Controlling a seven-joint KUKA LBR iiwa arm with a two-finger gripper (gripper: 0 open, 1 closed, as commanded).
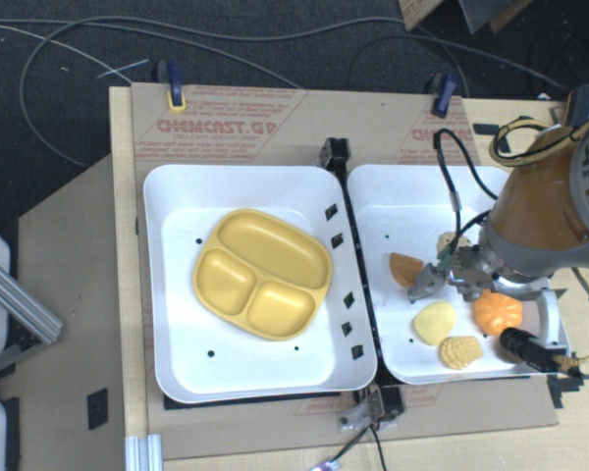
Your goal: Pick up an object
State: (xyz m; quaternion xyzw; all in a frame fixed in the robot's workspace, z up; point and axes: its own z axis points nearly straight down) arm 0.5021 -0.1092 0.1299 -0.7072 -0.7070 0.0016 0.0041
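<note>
My gripper (438, 275) hangs low over the middle of the right bin (373, 263), and the arm's grey wrist and orange band rise to its right. A brown wedge-shaped piece (403, 267) lies just left of the gripper, close to it or touching it. A pale yellow rounded object (434, 322) sits right below the gripper. Beside the wrist there is an orange fruit-like object (498, 313), and a tan ridged object (460, 351) lies near the front wall. Nothing is visibly held.
A yellow divided plate (263, 273) lies in the middle of the left bin (167, 263). A black divider with clips (346, 253) runs between the bins. A small pale object (451, 242) peeks out behind the gripper. Cables lie beyond the bench.
</note>
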